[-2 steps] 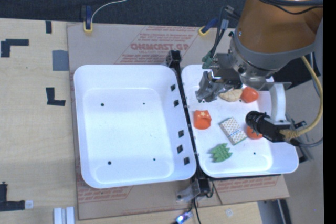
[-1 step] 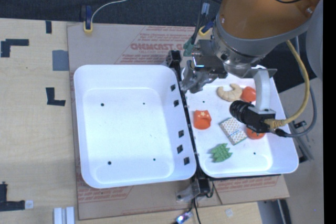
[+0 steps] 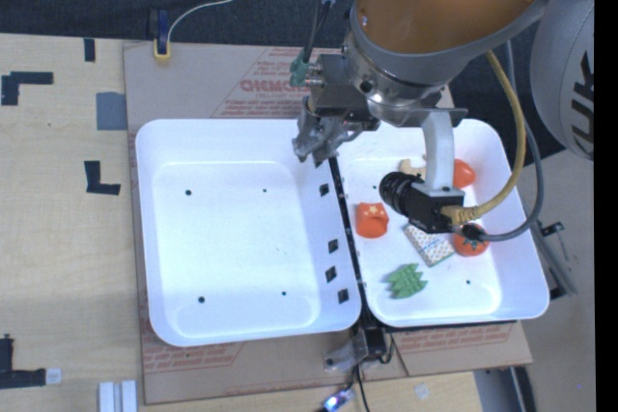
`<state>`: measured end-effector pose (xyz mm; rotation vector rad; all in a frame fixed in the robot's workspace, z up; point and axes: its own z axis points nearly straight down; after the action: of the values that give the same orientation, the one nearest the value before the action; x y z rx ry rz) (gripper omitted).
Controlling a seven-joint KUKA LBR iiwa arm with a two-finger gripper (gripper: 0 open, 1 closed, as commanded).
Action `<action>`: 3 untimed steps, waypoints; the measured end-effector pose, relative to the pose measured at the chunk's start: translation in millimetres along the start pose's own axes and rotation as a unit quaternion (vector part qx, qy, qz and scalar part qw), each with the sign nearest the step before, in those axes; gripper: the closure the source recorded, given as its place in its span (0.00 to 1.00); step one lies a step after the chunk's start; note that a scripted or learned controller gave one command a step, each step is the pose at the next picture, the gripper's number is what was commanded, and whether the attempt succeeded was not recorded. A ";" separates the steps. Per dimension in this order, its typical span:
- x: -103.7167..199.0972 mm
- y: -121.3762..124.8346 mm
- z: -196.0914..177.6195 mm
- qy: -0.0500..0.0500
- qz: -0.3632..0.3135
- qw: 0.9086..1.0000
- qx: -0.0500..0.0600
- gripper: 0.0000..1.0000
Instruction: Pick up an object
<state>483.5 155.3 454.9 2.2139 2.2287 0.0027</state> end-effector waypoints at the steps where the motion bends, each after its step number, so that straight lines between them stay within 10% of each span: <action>1: 55.4 12.6 -2.4 0.000 0.000 1.000 0.001 1.00; 2: 79.5 55.3 -84.1 0.001 0.001 1.000 -0.004 1.00; 3: 78.7 53.8 -89.5 -0.001 0.001 1.000 0.001 1.00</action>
<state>536.6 234.3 544.6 2.2171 2.2259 -0.0026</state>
